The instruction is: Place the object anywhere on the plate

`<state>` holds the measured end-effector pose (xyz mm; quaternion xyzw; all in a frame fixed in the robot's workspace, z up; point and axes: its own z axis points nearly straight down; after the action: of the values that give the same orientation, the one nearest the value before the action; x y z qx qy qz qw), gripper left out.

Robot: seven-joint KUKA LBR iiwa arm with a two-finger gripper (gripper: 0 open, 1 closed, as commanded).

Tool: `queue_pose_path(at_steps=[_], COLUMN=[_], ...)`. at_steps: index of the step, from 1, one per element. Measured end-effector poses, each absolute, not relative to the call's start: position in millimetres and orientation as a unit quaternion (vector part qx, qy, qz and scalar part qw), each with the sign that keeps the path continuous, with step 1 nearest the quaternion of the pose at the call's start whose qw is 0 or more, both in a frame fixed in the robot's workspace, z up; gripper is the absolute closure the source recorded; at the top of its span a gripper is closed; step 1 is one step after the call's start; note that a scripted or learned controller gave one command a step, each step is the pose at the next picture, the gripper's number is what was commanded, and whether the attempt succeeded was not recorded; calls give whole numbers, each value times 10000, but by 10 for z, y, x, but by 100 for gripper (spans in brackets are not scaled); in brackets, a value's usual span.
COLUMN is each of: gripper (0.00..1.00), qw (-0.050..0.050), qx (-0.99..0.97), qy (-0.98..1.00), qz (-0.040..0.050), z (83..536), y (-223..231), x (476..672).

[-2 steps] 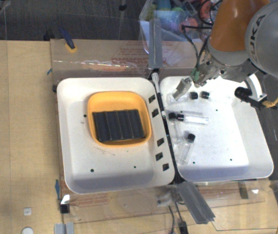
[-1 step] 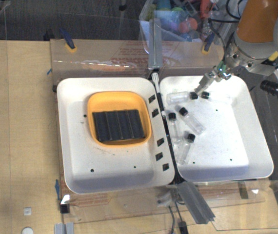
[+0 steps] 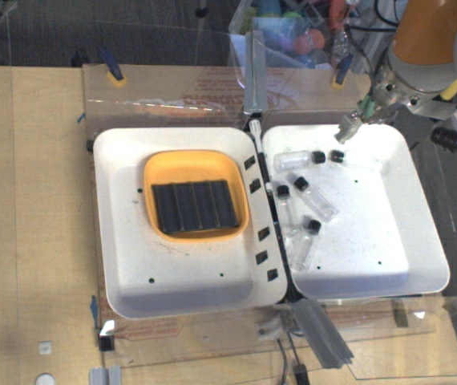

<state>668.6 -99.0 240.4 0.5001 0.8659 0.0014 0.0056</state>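
Camera view is showing my pincer [image 3: 349,128] hanging over the far edge of the right bin [image 3: 389,271], tips pointing down and toward the bin's middle. I'm not carrying anything: nothing is sitting between the fingers. Whether they're apart or together, I cannot tell; they're too small and blurred at this slant. Task objects are lying in the right bin: a cluster of clear vials with black caps [image 3: 301,199], bunched against the divider side, well clear of the bin's open right half. Nearest one to me is the vial at the far end [image 3: 297,160], lying roughly across the bin with its black cap pointing my way; it's sitting near the tips, toward the divider and a bit nearer the camera. The others are trailing further down along the divider, long axes mixed, some overlapping, so I'm judging those harder to pick clean. Target is the orange plate [image 3: 158,167] in the left bin [image 3: 124,271], carrying a dark ribbed block [image 3: 195,207] on most of its floor. Plate is lying well apart, across the divider, so I'm judging the order as: drop toward the divider, grip across the vial's short axis, lift, carry left.
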Motion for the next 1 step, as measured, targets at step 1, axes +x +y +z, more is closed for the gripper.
queue_pose_path(at_steps=[1], gripper=[100], qw=[36], qx=[4070], qy=[9134], qz=[7], z=[2672], y=[-1285], x=[6678])
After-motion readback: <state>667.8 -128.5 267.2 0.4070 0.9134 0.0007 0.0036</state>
